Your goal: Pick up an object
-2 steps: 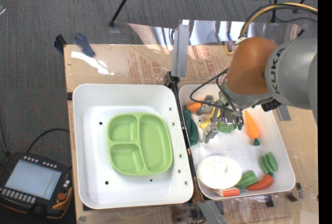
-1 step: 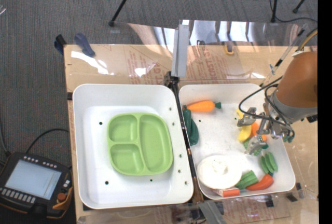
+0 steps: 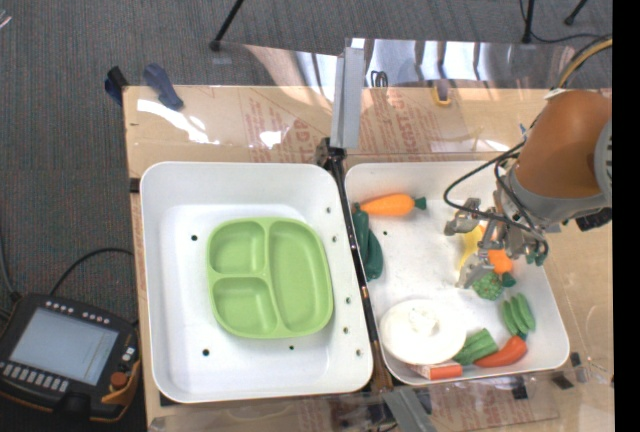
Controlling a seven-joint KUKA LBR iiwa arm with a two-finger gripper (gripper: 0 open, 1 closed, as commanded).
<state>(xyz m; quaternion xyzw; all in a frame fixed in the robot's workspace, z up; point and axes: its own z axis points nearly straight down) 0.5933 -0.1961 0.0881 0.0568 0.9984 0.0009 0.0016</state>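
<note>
so, gripper low in the right bin

camera view: i read no clear writing anywhere. my gripper [image 3: 487,255] sits over the right bin [image 3: 430,182], above a yellow piece [image 3: 469,245] and broccoli [image 3: 488,287]; i cannot tell the finger state. a carrot [image 3: 388,206] lies near the far wall, a white lid [image 3: 424,330] near the front. open floor lies mid-bin. the left bin [image 3: 170,250] holds a green tray [image 3: 270,277].
</note>
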